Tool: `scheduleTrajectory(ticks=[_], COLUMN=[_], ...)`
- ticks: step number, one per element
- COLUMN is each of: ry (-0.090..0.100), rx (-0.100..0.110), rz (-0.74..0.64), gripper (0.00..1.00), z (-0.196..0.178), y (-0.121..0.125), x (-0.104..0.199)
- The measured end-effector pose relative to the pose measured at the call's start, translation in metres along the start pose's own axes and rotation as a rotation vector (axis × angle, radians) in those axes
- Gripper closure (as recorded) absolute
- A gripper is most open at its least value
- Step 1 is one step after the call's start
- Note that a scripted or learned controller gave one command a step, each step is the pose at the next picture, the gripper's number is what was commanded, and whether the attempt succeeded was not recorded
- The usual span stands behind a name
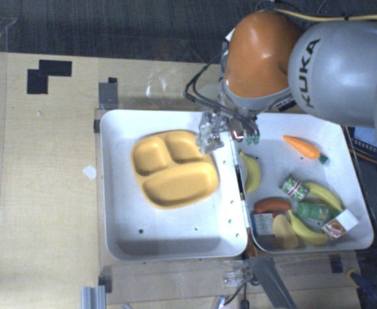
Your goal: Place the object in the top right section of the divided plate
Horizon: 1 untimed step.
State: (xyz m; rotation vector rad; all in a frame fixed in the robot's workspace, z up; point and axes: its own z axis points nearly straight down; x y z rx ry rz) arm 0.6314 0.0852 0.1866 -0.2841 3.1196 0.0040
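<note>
1. I see the pincer (209,136) hanging under the orange band of the arm (317,56), over the top right corner of the left bin (121,237), close to the wall it shares with the right bin (362,237).
2. I cannot tell from here how the pincer is set, nor whether anything sits in it; the metal there is a blur.
3. Just to the pincer's left and below it lies the yellow divided plate (174,169), with its top right section (182,145) nearly under the tip.
4. To the pincer's right, across the shared wall, a banana (251,172) lies just beside the wall.
5. Further right of the pincer I see a carrot (302,147), well apart from it.
6. Down and right of the pincer sit a small can (293,187), a green bottle (312,211), a second banana (323,195) and other small things crowded in the right bin's lower part.
</note>
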Motion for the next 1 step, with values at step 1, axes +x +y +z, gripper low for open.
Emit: scheduleTrajectory(ticks=[1], ry=[-0.003], rx=[0.000], rz=[-0.359], gripper=[1.00], z=[-0.0083], y=[-0.0289], x=[-0.0349])
